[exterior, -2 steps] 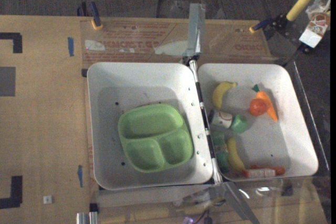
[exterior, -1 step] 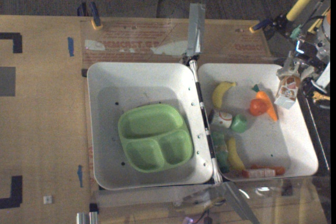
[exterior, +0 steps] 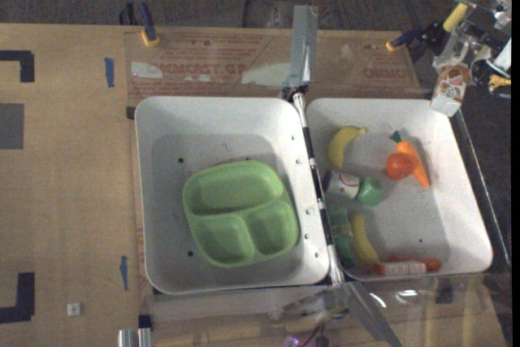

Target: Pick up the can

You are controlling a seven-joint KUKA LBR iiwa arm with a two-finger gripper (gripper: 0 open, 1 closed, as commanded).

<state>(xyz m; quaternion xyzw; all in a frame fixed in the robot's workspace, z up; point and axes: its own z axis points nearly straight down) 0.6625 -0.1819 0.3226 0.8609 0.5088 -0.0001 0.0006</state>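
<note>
Bench [exterior: 65, 175]: a brown board surface carrying both bins, which are butted together along a shared middle wall, presumably so that items can be moved from one to the other with a short reach.

Left bin [exterior: 154, 142]: holds a single green divided tray [exterior: 240, 223], lying flat near the centre.

Right bin [exterior: 463, 199]: holds all the loose items. They are crowded toward the middle wall and the near edge, and the far-right floor is bare.

Gripper [exterior: 457, 61]: located high at the upper right, outside the far corner of the right bin and well apart from the contents. Whether it is released or clenched cannot be told, as the area is cluttered and blurred. A small carton-like object [exterior: 449, 91] sits just below it at the bin corner. It cannot be confirmed as held.

Bananas: one [exterior: 344, 144] near the far wall, a second [exterior: 363, 238] toward the near wall.

Orange toy [exterior: 404, 162]: right of the far banana, apart from it.

Can [exterior: 342, 184]: white with a red mark, apparently on its side, close against the middle wall between the two bananas, touching a green object [exterior: 370, 191] on its right.

Assessment: pick not begun. The wall and the green neighbour leave little room either side of the can, so a grasp across its free faces looks the safer approach.
</note>
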